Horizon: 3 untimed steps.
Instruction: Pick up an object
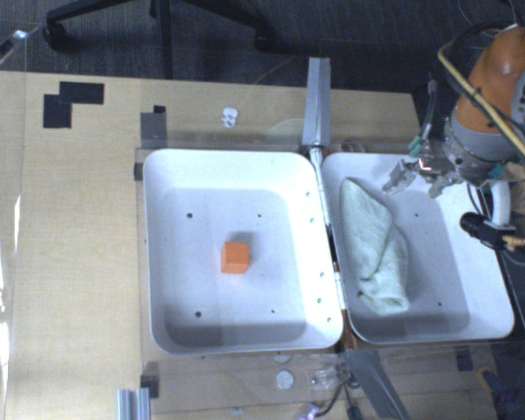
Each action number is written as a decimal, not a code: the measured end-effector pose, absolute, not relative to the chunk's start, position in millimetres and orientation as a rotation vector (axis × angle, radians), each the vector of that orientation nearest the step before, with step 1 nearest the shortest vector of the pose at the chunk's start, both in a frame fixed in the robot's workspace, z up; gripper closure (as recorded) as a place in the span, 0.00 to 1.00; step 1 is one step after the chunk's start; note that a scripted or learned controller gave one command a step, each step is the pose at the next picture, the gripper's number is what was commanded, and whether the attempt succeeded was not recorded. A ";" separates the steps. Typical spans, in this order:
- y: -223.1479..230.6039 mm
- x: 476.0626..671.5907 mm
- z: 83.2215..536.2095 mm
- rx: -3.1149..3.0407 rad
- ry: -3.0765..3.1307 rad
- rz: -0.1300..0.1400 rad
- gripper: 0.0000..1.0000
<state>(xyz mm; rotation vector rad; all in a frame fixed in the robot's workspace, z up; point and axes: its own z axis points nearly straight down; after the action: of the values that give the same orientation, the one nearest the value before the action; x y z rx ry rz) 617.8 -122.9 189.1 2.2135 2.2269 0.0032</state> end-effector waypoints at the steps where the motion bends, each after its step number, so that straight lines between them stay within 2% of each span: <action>1: -166.9 611.4 90.1 2.202 2.231 0.008 0.00; 2: -165.8 613.3 101.8 2.199 2.230 0.015 1.00; 3: -155.5 614.2 168.3 2.483 1.919 0.004 1.00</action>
<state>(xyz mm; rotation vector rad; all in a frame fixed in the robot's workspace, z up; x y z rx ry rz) 614.2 -155.5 168.3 2.4835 1.9185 0.0041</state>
